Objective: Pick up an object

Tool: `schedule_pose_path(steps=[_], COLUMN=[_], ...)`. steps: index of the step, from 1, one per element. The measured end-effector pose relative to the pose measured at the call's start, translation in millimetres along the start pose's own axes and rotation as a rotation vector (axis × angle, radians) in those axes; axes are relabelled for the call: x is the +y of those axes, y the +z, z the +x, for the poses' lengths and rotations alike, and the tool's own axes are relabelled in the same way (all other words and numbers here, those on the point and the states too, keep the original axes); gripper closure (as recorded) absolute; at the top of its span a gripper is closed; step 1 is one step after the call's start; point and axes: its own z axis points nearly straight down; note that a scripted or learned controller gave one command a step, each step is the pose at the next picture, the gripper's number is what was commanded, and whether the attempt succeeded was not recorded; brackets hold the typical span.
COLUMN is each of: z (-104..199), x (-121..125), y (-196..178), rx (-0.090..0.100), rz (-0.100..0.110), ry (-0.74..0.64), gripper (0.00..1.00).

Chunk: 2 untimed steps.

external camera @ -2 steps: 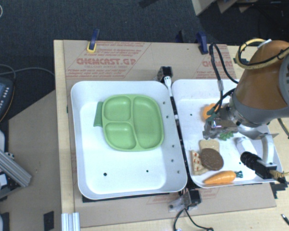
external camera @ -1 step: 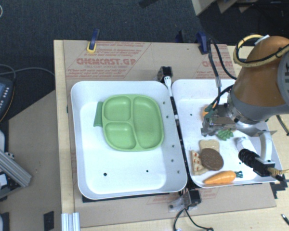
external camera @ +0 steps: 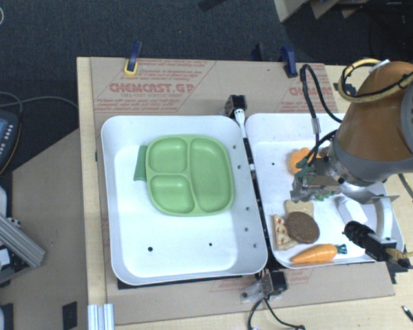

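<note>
carrot (external camera: 315, 254) at right bin's (external camera: 261, 133) near edge | brown round patty (external camera: 302, 227) and cracker (external camera: 281, 231) just behind | gripper (external camera: 310, 184) low over bin middle, grip state cannot be told | orange item (external camera: 299, 159) beyond | green tray (external camera: 190, 174) in left bin (external camera: 124, 205)

In the right bin (external camera: 261, 184) I see four small things. A carrot (external camera: 316, 254), orange with a green stub at its right end, lies flat near the bin's front wall, pointing left to right. Just above it rests a round brown patty (external camera: 302, 227), flat on the floor. Touching the patty's left edge is a pale slice with red spots (external camera: 281, 231), lying flat, close to the bin's left wall. Farther back sits a small orange piece (external camera: 299, 159), partly hidden by my arm, well apart from the carrot.
</note>
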Motion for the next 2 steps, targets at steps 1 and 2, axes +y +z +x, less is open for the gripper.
schedule_pose_path(steps=[1,2], z=[-8.0,-8.6], x=[15.8,8.9], y=[-2.7,-16.0], rx=[-0.002,-0.001], rz=[-0.006,-0.006], ry=[-0.001,-0.001], gripper=[1.0,1.0])
